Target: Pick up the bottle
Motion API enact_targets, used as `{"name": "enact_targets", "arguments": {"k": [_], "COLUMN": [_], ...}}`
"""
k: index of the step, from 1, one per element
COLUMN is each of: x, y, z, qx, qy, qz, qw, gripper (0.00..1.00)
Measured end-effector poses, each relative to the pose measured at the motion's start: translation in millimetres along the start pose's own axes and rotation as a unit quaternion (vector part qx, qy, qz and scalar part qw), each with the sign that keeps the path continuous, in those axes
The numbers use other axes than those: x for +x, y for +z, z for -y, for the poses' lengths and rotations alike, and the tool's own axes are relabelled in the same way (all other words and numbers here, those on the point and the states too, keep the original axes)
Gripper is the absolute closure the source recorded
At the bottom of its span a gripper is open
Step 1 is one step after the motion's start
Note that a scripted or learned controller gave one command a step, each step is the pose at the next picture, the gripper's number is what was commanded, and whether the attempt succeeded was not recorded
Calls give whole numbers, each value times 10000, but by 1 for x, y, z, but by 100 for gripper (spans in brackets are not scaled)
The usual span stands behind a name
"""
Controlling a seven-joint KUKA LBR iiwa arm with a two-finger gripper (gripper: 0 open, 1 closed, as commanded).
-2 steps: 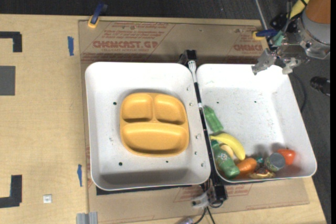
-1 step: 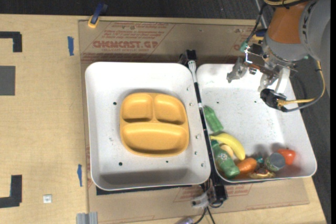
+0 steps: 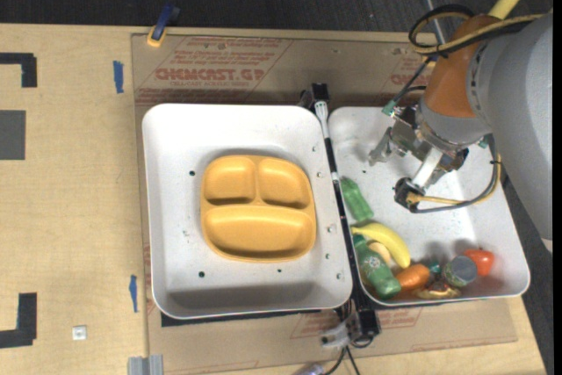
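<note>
Your gripper (image 3: 397,155) hovers over the far part of the right bin (image 3: 500,215), and you cannot tell how it is set; nothing shows in its grasp. The bench is brown board with blue tape marks, dark floor beyond. The bottle (image 3: 377,271), green, lies in the right bin's near corner, touching a banana (image 3: 386,240), well apart from the gripper. The left bin (image 3: 167,215) holds a yellow divided tray (image 3: 258,206).
</note>
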State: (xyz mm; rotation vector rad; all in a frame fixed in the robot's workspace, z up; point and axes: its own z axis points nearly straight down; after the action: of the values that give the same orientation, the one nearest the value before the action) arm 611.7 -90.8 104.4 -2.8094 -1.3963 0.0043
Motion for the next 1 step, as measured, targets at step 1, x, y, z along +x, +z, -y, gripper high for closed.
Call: {"name": "enact_targets", "arguments": {"k": [1], "x": [37], "y": [-80], "z": [99], "qx": [-4], "qy": [106], "qz": [-1], "qw": [9999], "gripper": [0]}}
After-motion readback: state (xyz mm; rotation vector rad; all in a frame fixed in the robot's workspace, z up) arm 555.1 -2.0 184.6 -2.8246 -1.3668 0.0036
